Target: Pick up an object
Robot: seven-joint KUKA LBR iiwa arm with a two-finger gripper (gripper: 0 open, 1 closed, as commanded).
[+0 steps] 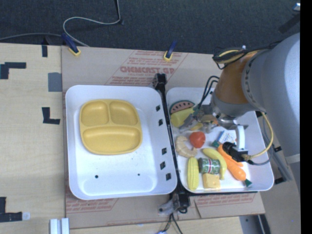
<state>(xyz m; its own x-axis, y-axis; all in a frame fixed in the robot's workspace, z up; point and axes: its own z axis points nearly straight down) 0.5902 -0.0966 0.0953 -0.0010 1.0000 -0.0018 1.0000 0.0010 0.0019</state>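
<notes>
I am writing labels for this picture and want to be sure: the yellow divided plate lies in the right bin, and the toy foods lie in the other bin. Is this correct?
Not quite. The camera view shows the yellow divided plate in the left bin; the toy foods, such as the corn and carrot, lie in the right bin.

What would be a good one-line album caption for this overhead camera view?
Robot arm reaches into the right bin of toy food, beside a yellow divided plate in the left bin.

Glossy plastic yellow tray (110, 126); smooth white bins (78, 145); matt cardboard (122, 67).
</notes>
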